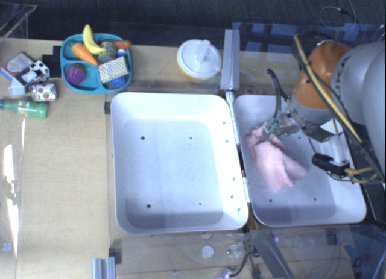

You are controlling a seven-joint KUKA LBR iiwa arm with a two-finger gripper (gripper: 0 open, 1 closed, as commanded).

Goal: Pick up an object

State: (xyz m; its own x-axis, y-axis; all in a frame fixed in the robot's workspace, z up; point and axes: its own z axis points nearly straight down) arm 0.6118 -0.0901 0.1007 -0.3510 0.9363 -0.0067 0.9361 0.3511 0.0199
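In right bin [347, 208], centre-right of frame: end effector [278, 127] touches upper-left end of pink cloth [274, 160]. Cloth long axis runs toward lower right. Grip state: cannot tell.

Both bins white: left bin [175, 163], right bin [313, 205]. Pink cloth [274, 162] in right bin, pale & plain. Arm [362, 85] grey w/ orange band [316, 76]; yellow cable [319, 85] across it. Counter [54, 175] light wood tone. Tray [65, 70] blue, w/ yellow banana [90, 40], orange carrot [83, 52], purple piece [75, 74], yellow dotted block [114, 69]. Lidded tub [199, 59] white over yellow. Green bottle [27, 109]. Black-&-white cube [37, 71].
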